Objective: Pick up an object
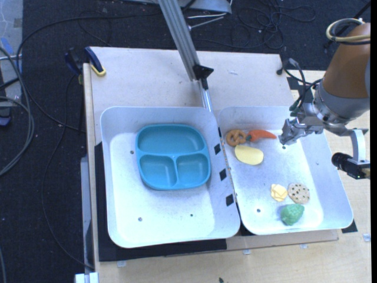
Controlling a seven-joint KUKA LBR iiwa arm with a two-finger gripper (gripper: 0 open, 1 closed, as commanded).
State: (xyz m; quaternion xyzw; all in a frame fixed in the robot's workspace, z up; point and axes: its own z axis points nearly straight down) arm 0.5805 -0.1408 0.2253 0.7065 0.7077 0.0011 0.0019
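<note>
The right bin [321,158] holds a brown pretzel [236,137], an orange carrot [262,135], a yellow oval piece [249,155], a small yellow piece [278,191], a chocolate-chip cookie [298,193] and a green leafy piece [291,214]. My gripper [287,137] hangs over the bin's upper right part, just right of the carrot's tip. Nothing shows between its fingers.
The left bin [118,181] holds a blue three-compartment tray [173,156]. A slanted metal pole [182,34] runs down to the gap between the bins. Cables lie on the dark floor around the bench.
</note>
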